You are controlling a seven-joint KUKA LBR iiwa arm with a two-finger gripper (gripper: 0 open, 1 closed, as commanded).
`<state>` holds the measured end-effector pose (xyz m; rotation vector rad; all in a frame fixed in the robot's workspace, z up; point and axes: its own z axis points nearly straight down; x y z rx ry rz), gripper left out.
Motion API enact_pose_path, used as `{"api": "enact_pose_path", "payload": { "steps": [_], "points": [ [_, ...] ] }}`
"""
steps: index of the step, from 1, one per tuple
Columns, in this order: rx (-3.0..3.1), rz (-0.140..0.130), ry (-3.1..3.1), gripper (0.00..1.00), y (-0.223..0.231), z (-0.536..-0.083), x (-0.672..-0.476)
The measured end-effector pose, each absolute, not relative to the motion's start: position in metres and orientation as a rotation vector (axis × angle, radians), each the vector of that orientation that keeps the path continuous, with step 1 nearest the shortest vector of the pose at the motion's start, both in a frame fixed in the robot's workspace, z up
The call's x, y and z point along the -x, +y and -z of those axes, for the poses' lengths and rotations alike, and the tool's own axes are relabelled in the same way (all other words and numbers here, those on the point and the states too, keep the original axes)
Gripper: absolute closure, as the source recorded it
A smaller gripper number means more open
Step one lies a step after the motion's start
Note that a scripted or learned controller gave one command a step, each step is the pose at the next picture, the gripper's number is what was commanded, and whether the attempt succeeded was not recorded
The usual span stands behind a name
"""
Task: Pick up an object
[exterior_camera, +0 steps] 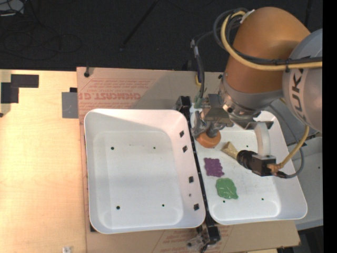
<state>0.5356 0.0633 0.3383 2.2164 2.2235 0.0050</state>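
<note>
End effector [209, 124], grip state unclear, sits over a roundish orange piece [209, 139] in the right-hand bin [276, 207].

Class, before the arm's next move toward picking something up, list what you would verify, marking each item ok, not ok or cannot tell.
1. Objects lie in the right bin: ok.
2. Gripper sits over the orange object: ok.
3. Purple object lies apart from the orange object: ok.
4. Green object lies well away from the gripper: ok.
5. Gripper already has hold of the orange object: cannot tell.
</note>
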Motion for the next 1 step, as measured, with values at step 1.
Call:
{"api": "enact_pose_path", "payload": {
  "steps": [1],
  "points": [
    [-2.224,0.015,2.231,1.00,0.0952,-0.2806,-0.4868]
  ]
}}
